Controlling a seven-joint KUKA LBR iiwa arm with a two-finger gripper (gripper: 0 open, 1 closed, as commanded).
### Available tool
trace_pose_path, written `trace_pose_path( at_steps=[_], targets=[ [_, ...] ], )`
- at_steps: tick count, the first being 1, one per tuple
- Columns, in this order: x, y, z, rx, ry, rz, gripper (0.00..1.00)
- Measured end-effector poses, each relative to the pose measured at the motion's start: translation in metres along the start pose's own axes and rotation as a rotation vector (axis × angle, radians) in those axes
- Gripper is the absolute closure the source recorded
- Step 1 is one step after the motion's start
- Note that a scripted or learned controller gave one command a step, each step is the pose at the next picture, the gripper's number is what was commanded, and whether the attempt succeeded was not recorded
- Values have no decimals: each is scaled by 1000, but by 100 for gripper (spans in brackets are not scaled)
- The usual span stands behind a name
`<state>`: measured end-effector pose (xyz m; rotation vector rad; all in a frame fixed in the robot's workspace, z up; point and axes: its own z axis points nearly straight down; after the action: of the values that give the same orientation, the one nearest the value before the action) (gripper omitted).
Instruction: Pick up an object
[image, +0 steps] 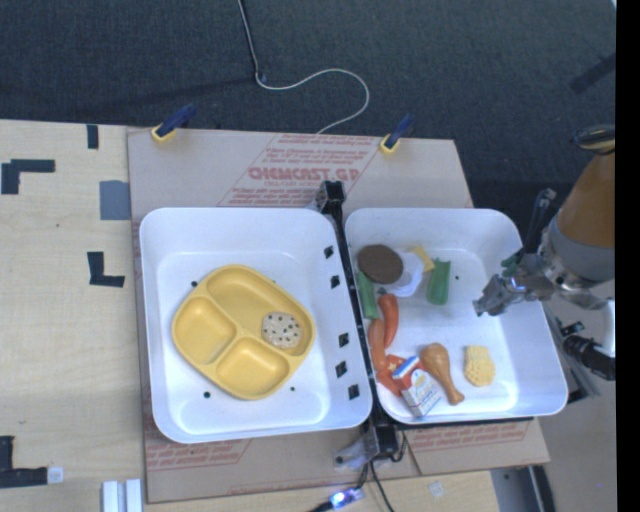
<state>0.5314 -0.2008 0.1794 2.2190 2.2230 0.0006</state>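
The right bin (500, 232) holds several toy foods: a brown round patty (380, 263), a green piece (438, 282), an orange carrot-like piece (387, 320), a chicken drumstick (441, 368), a yellow chunk (480, 366) and a small wrapped packet (421, 392). My gripper (494, 299) hangs at the bin's right side, above the floor to the right of the green piece and above the yellow chunk. Nothing shows between its fingers.
The left bin (165, 240) holds a yellow divided plate (240, 330) with a cookie (282, 328) in one compartment. A black divider strip (345, 300) runs between the bins. A white cable (300, 80) lies beyond the cardboard base.
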Motion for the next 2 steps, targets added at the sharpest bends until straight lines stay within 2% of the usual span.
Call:
trace_pose_path(
  at_steps=[1, 2],
  targets=[
    [1, 1, -48, -3, -1, 0, 100],
    [57, -1, -54, 2, 2, -4, 100]
  ],
)
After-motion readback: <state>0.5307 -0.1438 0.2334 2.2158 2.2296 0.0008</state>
